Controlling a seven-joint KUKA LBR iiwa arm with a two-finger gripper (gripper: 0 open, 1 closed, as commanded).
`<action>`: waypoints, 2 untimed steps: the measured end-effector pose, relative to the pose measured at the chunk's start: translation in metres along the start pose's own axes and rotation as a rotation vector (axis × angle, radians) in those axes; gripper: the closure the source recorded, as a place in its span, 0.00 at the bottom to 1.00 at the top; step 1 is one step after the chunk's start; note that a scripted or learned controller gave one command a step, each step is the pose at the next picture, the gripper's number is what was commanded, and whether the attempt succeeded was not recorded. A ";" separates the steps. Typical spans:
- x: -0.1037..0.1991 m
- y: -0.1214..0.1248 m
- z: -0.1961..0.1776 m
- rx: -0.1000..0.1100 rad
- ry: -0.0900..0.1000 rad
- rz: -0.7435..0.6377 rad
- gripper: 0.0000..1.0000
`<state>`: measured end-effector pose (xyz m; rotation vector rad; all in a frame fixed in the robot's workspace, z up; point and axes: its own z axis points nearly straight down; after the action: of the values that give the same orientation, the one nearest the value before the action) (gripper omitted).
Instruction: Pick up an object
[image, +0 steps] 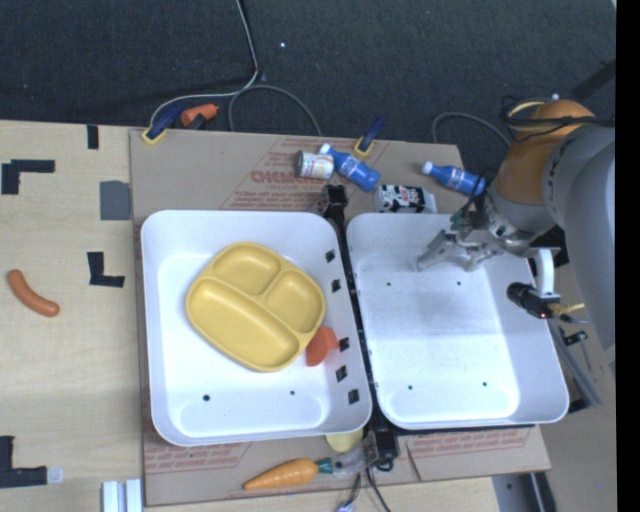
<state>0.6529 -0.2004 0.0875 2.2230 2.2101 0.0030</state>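
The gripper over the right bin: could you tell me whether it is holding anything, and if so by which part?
Nothing is held. The gripper hangs over the far end of the right bin, its fingers spread, with nothing between them.

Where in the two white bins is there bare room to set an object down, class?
Right bin: floor bare from the divider to its right wall, below the tool. Left bin: crowded centre with yellow tray and red piece; bare strip along the bottom.

bins (250, 418): smooth, glossy white plastic
tray (257, 304): matt yellow plastic
bench (60, 400): pale wood
board (260, 182): brown cardboard
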 end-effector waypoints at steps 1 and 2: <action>0.073 -0.056 -0.001 0.001 0.000 -0.009 0.00; 0.108 -0.012 0.001 0.002 0.002 -0.010 0.00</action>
<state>0.6415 -0.0928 0.0859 2.2137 2.2228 0.0029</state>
